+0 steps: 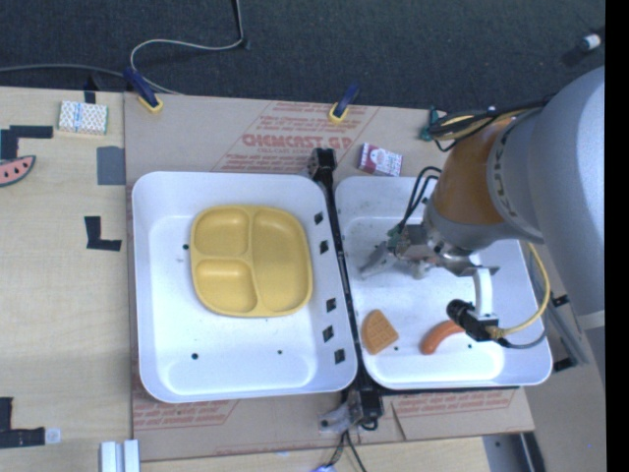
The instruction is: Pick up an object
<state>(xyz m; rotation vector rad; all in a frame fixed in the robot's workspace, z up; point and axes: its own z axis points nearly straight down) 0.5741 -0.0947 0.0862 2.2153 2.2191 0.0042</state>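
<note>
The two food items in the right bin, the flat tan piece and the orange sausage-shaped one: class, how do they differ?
The tan piece is flat, squarish and pale brown; the orange piece is long, rounded and slightly curved. The tan piece lies nearer the divider, the orange piece nearer the arm's cables. Both rest on the right bin floor.

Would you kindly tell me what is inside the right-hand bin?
In the right bin lie a toast-like piece and an orange sausage-like item. The claw reaches in; the arm covers the bin's upper right part.

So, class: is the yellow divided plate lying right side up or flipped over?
Right side up. The yellow divided plate lies flat in the left bin, its three hollow compartments facing the camera.
</note>
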